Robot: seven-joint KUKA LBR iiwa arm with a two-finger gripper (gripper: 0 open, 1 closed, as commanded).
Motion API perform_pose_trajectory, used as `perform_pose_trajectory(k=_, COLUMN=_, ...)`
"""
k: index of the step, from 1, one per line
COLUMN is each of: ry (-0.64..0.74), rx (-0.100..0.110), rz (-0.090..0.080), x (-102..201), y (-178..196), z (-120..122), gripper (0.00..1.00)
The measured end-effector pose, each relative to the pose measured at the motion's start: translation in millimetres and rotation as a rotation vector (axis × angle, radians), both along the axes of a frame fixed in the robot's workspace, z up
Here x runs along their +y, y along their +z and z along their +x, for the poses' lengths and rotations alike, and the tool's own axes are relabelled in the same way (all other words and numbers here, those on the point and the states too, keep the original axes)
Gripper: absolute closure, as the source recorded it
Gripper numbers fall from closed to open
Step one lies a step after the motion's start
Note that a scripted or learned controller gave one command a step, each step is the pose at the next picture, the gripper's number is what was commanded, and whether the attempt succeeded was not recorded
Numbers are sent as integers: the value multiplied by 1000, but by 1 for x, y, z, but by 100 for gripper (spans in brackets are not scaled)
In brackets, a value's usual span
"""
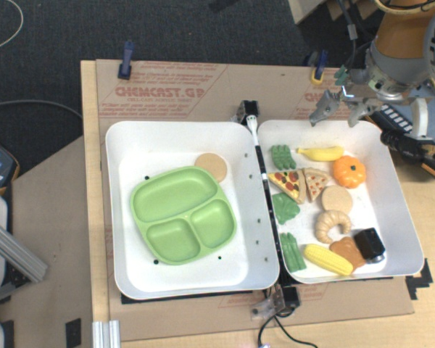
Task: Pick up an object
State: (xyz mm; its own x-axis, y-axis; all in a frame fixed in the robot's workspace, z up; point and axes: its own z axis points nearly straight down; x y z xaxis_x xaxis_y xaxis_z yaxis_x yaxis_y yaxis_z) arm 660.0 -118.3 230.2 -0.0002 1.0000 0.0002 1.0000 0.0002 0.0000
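The pincer (pixel 342 106) hangs above the far rim of the right bin (pixel 400 216), its two fingers spread apart with nothing between them. The grey arm (pixel 406 42) with its orange band comes in from the upper right. Nothing is gripped yet, so this reads as the approach stage, with the choice of target open.

Closest below the pincer lies the banana (pixel 320 153), slim and lying crosswise near the far wall. Just beside it on the right sits the small orange pumpkin (pixel 349 172). Toward the middle are two pizza slices (pixel 299 183), touching each other, then a round cookie (pixel 337 199) and a croissant (pixel 333 225). At the near end sit a corn cob (pixel 328 259) and a black block (pixel 368 243), packed tight with a brown piece between them. Green vegetable pieces (pixel 284 207) line the bin's left wall.

The left bin (pixel 123 216) carries a green divided tray (pixel 183 214) with a tan disc (pixel 211 167) at its far corner.

The banana looks like the sensible pick: it is nearest, and has free floor on both long sides. The fingers should straddle its narrow width, descend straight, and close only once low enough. The pumpkin would likely slip, being round.
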Motion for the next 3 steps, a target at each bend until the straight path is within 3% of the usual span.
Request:
perform_pose_trajectory(k=1, ry=14, rx=2, rz=7, x=141, y=14, z=-51, gripper=0)
perform_pose_trajectory(k=2, ry=10, rx=-3, rz=5, x=209, y=69, z=-112, gripper=0)
perform_pose_trajectory(k=3, ry=8, rx=-6, rz=4, x=272, y=118, z=-137, gripper=0)
